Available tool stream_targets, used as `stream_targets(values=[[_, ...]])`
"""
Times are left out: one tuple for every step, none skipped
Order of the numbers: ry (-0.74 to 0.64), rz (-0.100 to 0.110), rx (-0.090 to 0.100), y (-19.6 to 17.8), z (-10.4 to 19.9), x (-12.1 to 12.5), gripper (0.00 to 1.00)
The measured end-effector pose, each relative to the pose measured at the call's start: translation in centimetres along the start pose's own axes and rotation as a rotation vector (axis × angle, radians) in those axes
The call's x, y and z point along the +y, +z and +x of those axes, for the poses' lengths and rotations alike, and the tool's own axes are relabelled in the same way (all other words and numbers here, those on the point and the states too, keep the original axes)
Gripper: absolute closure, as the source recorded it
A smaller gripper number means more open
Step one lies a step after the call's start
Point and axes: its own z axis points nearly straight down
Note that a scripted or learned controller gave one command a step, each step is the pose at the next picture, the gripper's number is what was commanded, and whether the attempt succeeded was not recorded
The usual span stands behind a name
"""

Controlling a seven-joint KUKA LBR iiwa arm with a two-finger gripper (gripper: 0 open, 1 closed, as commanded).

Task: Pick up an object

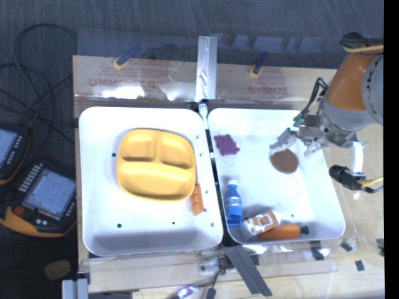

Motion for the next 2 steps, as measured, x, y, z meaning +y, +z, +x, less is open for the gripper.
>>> stream_targets(values=[[-0.033,-0.011,0.002,7.7,4.3,-6.9,0.0],[-0.077,-0.002,0.003,4.0,-3.2,-3.4,0.0]])
